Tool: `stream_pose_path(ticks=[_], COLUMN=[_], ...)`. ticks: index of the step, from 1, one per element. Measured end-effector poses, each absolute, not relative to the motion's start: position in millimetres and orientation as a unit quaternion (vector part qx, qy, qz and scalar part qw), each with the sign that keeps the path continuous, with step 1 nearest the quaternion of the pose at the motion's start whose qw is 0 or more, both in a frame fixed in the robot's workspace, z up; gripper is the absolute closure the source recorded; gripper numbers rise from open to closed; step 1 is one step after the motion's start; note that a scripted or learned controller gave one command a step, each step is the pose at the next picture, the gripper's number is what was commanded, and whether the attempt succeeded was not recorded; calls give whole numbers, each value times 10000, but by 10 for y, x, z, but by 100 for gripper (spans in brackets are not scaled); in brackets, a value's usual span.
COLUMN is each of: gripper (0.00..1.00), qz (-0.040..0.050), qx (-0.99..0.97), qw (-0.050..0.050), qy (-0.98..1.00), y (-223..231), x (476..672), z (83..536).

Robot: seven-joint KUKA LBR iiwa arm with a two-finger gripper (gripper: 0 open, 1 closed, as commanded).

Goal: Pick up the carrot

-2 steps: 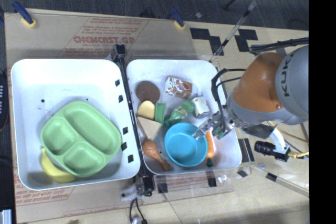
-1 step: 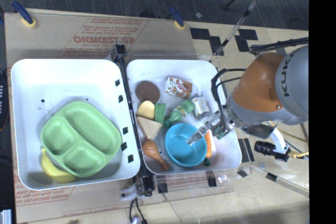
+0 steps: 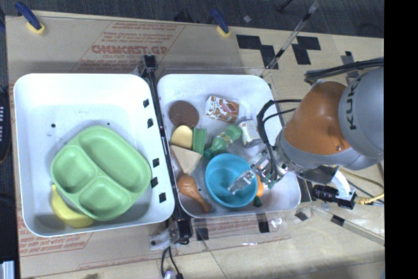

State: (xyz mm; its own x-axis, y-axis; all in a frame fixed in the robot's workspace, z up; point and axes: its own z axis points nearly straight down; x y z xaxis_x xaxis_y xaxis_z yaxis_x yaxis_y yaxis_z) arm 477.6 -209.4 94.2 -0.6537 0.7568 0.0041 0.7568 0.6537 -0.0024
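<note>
The carrot (image 3: 260,189) shows as a small orange patch by the right rim of the blue bowl (image 3: 222,183), near the front right corner of the right bin (image 3: 230,83). A green tip lies just in front of it. My gripper (image 3: 251,176) is low over the bowl's right rim and directly over the carrot, hiding most of it. The grey arm with its orange band (image 3: 313,127) reaches in from the right. Whether the carrot sits within the gripper is hidden.
The right bin is crowded: a brown disc (image 3: 184,113), a snack packet (image 3: 221,108), a yellow piece (image 3: 182,136), green pieces (image 3: 219,140), a drumstick (image 3: 191,191). The left bin (image 3: 39,101) holds a green divided plate (image 3: 101,170) over a yellow object (image 3: 65,213).
</note>
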Motion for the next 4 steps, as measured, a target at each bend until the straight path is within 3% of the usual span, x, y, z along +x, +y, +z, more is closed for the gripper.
stream_pose_path(ticks=[2,3,4], gripper=[0,0,100], qz=[8,8,-4], qx=[-4569,-5700,-5659], qw=[6,4,18], qy=[-8895,-8216,-8245], y=[-2112,-2104,-2092], x=[4772,4769,4789], z=[1050,980,1093])
